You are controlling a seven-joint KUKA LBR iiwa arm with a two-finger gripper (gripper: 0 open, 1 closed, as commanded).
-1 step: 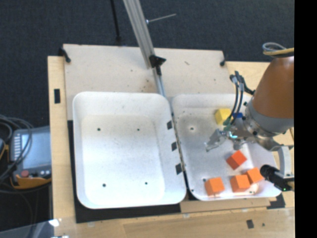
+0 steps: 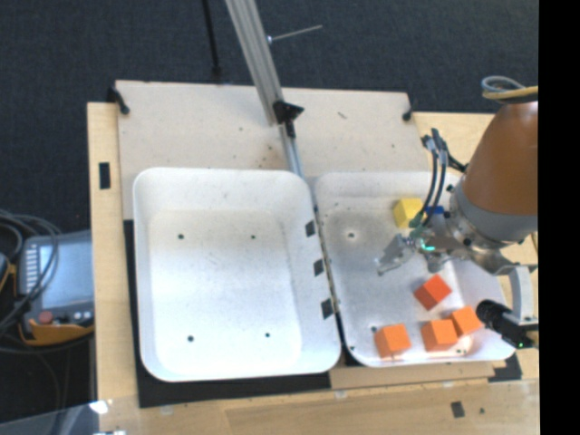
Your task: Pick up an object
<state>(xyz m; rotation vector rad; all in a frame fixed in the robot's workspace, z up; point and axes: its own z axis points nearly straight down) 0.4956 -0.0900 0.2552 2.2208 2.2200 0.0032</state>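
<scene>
Gripper (image 2: 391, 259) hangs low inside the right bin (image 2: 362, 347), fingers slightly parted with nothing between them — though the view is soft there. Yellow block (image 2: 407, 212) sits just behind it. Four orange blocks lie nearer the front: one (image 2: 433, 292) close by, three (image 2: 392, 340) (image 2: 439, 334) (image 2: 467, 321) along the front wall. Left bin (image 2: 227, 270) stands alongside.

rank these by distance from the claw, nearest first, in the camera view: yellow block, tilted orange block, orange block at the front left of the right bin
1. Yellow block: just behind and right of the claw.
2. Tilted orange block: in front of the claw, to its right.
3. Front-left orange block: farthest, near the bin's front rim.

The first two are nearly tied.
</scene>
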